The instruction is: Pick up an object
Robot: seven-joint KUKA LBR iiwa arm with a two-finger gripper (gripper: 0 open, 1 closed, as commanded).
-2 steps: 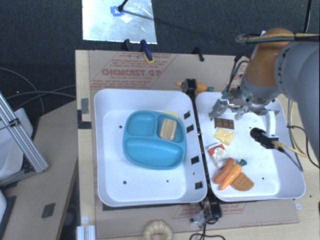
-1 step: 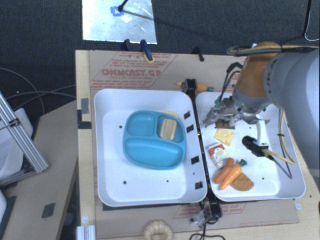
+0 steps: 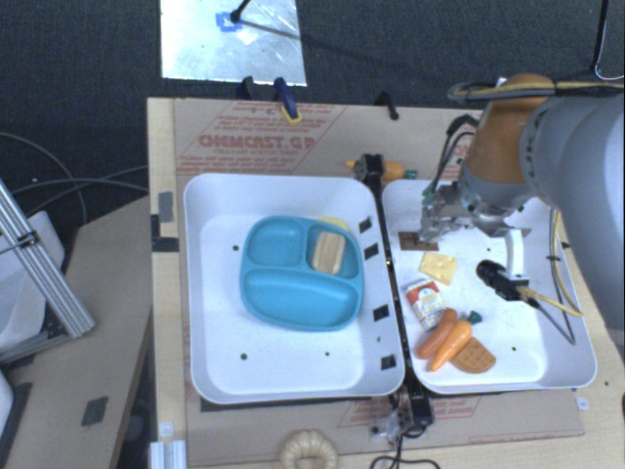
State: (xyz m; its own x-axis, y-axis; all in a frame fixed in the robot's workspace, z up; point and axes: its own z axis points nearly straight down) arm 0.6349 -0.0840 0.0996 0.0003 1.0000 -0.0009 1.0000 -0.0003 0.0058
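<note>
The hand hangs low over the right bin, its grip impossible to judge, just above the cheese slice, which lies so flat a pinch may slide off.

Single fixed overhead cam, angled down at the tabletop.
Sits high and at mid range: both white bins fit, left bin near centre, right bin toward the right edge. Dark floor fills the top of frame. Arm enters from the right, large and close to the lens.
</note>
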